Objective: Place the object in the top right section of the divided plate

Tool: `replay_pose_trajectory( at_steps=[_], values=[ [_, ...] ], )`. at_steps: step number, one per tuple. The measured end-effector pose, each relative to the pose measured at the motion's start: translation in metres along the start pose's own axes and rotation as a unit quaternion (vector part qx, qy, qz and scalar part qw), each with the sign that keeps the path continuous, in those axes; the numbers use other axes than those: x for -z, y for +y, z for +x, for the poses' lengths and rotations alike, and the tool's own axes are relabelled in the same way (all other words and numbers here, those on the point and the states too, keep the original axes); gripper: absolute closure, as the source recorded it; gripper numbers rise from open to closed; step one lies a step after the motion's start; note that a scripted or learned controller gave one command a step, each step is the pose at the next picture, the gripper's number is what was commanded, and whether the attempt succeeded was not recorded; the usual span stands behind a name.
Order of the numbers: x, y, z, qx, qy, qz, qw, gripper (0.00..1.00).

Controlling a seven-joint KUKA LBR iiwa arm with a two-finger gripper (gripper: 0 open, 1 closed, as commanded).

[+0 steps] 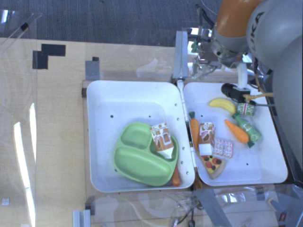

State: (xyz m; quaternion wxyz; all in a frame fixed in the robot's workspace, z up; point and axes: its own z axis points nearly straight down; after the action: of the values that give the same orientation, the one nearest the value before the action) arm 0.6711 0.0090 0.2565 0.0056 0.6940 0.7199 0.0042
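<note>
The pale wooden surface (57, 141) carries two shallow white bins side by side. The big grey arm with its orange band (239, 8) hangs over the far edge of the right bin (265, 167), and its tool (204, 66) sits up near that back rim; whether it is clenched or released, I cannot tell. In the left bin (102, 108) lies a green divided plate (139, 162), and a small printed carton with a brown and white house picture (161, 136) rests tilted in its top right section. The right bin holds a yellow toy banana (223, 105), an orange toy carrot with a green top (240, 131), a second similar carton (206, 135) and a toy pizza slice (211, 165).
</note>
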Motion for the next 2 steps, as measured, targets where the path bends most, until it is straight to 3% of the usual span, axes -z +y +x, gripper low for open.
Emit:
replay_pose_trajectory(
  at_steps=[2],
  values=[
    [0.025, 0.003, 0.003, 0.008, -0.001, -0.008, 0.9999, 1.00]
  ],
)
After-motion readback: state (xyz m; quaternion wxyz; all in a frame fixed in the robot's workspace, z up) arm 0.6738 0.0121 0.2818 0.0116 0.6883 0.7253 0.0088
